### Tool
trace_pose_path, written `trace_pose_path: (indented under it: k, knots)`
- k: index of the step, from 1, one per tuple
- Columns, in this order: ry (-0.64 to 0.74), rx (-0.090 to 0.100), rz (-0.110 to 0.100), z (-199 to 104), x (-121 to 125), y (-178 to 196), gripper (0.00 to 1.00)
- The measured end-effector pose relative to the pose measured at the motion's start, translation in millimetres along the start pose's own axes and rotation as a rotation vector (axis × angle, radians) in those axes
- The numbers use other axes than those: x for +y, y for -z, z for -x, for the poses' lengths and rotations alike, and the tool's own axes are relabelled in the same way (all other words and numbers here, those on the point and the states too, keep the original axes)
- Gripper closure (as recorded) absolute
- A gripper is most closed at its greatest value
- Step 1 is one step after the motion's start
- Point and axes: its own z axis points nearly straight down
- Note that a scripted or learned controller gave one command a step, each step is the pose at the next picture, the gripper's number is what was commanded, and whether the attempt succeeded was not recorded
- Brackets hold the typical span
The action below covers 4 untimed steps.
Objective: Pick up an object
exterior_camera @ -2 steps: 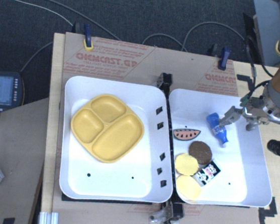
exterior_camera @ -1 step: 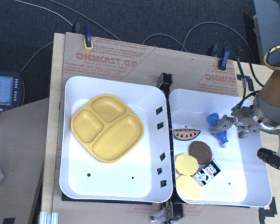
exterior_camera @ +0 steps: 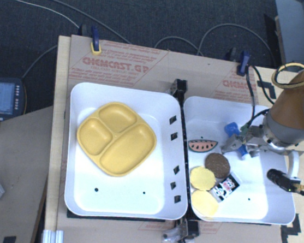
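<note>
arm (exterior_camera: 300, 103) at right of frame over right bin (exterior_camera: 272, 215) | jaws (exterior_camera: 243, 143): cannot tell if open or shut | blue block (exterior_camera: 232, 128) by jaws | watermelon slice (exterior_camera: 202, 146), brown disc (exterior_camera: 217, 165), yellow discs (exterior_camera: 202, 178) lower left | yellow plate (exterior_camera: 116, 138) in left bin (exterior_camera: 77, 191)

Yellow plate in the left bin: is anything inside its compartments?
The yellow plate has three compartments, and all three show bare yellow surface with nothing in them. It lies flat in the left bin, so whatever may be beneath it is covered.
</note>
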Motion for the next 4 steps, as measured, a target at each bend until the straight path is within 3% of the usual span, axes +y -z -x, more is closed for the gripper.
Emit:
trace_pose_path:
  k: [1,4]
  knots:
    - [0.001,-0.001,0.008,0.2,2.3,14.9,1.0]
    - [0.002,-0.005,0.014,5.9,4.8,171.4,1.0]
